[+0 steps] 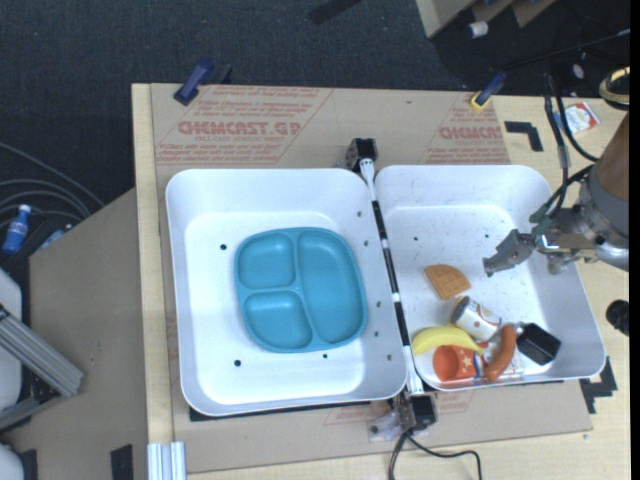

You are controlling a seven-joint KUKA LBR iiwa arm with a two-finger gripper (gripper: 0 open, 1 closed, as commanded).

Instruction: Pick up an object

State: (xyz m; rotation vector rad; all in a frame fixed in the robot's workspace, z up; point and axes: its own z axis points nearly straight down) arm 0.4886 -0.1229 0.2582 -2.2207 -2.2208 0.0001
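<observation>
The right bin (470, 193) holds several small items in its near part. A tan toast-like piece (446, 280) lies near the middle. Below it are a small white and orange can (474, 318), a yellow banana (444, 340), a red-orange round item (446, 365), a reddish sausage (503, 352) and a black block (538, 344). My gripper (512, 253) hangs over the right bin's right half, up and to the right of the toast piece and apart from it. Nothing shows in its grasp.
The left bin (200, 228) holds a blue divided plate (299, 288). A black divider (385, 268) runs between the bins. Clamps sit at the bench's far edge, blue (195, 81) and yellow-blue (487, 92). Cables trail along the right side near the arm.
</observation>
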